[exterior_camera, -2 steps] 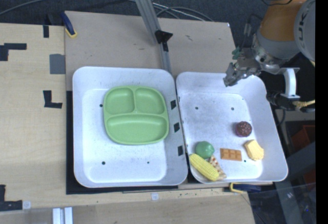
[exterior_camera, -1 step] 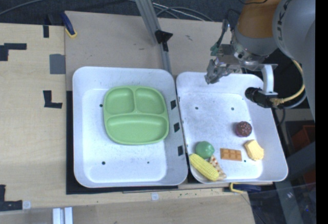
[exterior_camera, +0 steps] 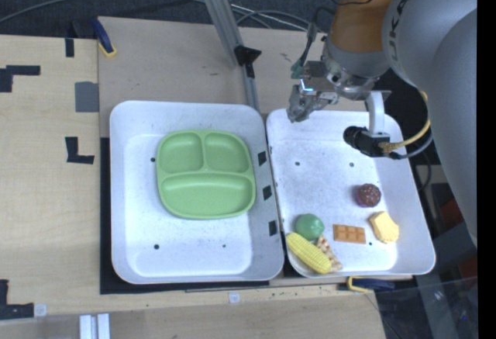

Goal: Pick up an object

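The gripper point(exterior_camera: 298, 108) sits above the far left corner of the right bin point(exterior_camera: 325, 163), close to the divide between the two bins. Whether it is open or closed cannot be told at this resolution, and no object is seen in it. The orange band point(exterior_camera: 372, 0) of the arm stands directly above the wrist, so the tool probably points roughly downward, an attitude suited to a vertical descent.

All candidate objects lie at the near end of the right bin, well apart from the gripper:

- A corn cob point(exterior_camera: 310, 252), lying tilted at the near left corner.
- A green ball-like item point(exterior_camera: 309, 226), just beside the corn cob and possibly touching it.
- An orange waffle-like piece point(exterior_camera: 349, 234), lying flat.
- A dark red round item point(exterior_camera: 368, 195), standing alone.
- A yellow chunk point(exterior_camera: 384, 227), near the right wall.

The left bin point(exterior_camera: 128, 190) holds a green divided plate point(exterior_camera: 206, 174).

The clustering at the near edge leaves the far half of the right bin free, which gives the arm an unobstructed approach. The dark red round item appears the most isolated target. The corn cob and green item sit close together, so a grasp there risks disturbing both. The pick is judged not yet begun.
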`<state>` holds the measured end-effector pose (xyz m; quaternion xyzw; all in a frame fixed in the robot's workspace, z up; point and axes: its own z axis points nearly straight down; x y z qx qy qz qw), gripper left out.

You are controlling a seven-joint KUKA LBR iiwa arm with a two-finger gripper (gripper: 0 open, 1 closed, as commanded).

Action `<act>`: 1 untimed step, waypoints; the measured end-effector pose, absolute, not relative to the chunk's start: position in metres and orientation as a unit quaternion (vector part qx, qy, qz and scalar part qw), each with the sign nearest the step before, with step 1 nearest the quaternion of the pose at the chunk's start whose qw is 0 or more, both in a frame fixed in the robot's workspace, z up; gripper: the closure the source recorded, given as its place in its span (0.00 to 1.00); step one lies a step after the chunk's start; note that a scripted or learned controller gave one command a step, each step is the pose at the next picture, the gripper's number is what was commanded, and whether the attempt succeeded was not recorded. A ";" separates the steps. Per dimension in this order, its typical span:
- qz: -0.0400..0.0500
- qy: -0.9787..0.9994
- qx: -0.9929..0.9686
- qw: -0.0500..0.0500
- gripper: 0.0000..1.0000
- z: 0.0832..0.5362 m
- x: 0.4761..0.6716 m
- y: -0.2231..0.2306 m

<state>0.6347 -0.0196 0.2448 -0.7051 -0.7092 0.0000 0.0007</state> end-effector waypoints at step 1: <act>0.000 -0.710 -0.704 0.001 1.00 0.238 0.647 0.044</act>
